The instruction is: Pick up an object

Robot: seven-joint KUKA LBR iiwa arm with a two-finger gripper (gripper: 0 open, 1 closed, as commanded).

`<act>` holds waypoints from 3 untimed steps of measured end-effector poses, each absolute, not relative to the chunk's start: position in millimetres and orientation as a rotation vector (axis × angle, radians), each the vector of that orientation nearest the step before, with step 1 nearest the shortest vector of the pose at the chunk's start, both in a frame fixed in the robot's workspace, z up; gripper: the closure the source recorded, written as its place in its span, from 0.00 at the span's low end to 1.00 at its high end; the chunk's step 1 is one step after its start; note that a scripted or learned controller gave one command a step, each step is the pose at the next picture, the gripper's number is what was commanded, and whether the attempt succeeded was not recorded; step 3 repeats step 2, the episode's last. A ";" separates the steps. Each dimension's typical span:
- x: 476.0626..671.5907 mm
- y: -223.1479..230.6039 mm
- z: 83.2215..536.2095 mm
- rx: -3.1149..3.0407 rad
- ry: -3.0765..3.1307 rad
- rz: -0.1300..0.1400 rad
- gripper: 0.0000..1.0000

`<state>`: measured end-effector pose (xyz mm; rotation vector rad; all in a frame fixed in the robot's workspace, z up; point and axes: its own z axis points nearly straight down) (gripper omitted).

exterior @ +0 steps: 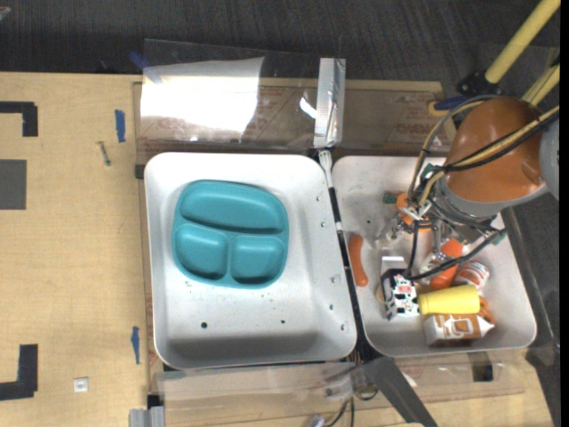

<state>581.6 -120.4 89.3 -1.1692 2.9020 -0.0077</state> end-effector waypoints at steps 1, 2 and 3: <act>531.2 -110.7 95.1 -1.078 2.907 -0.025 0.00; 506.2 -92.9 95.9 -1.041 2.925 -0.017 0.00; 506.2 -92.9 95.9 -1.041 2.925 -0.017 0.00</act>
